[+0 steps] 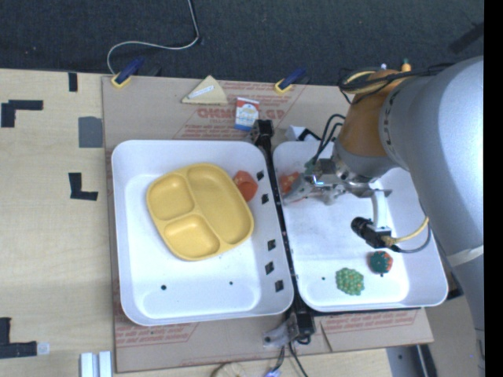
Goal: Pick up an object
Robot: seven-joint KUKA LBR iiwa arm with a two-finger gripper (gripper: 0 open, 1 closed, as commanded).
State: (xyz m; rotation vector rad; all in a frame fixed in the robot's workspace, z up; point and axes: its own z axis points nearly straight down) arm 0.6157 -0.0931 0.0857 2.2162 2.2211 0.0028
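My gripper (309,185) is low in the far left part of the right bin (428,293), under the grey arm with its orange band (367,126). A small orange object (288,181) lies just left of the gripper against the bin's left wall; whether they touch is unclear. A green bumpy object (350,281) and a red and teal object (381,262) rest near the right bin's front. In the left bin (137,289) sit a yellow divided plate (200,209) and a red-orange object (246,184) at its right edge.
A small red, white and blue box (247,115) and a tan wedge (207,92) lie on the cardboard behind the bins. Blue clamps (126,73) hold the cardboard's back edge. A black divider (273,210) runs between the bins.
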